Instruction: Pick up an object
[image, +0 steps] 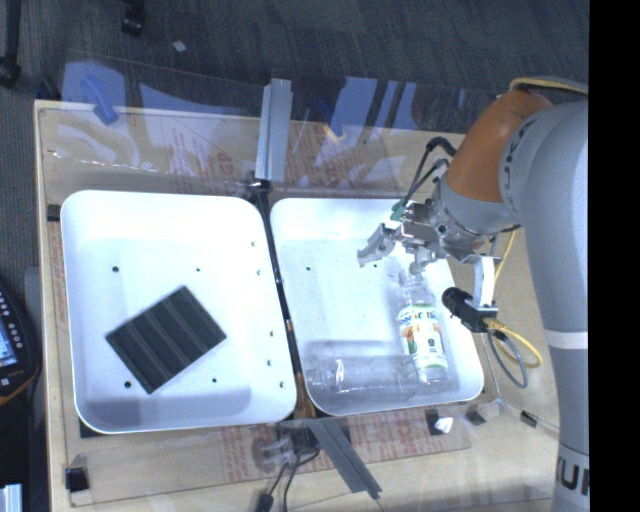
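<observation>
Two bottles lie in my right bin (300, 300). My fingers (400, 245) are spread wide, holding nothing, just above the labelled bottle (424, 335). I should drop straight down and squeeze its neck.

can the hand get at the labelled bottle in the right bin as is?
Probably yes. The hand hovers just above the bottle in the right bin, nothing lies over it; a clear bottle lies beside its base.

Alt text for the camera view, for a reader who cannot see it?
A grey robot arm's two-finger gripper hovers over the right white bin, above a clear plastic bottle with a green-orange label and a clear plastic cup lying sideways. The left white bin holds a dark ribbed rectangular slab.
</observation>
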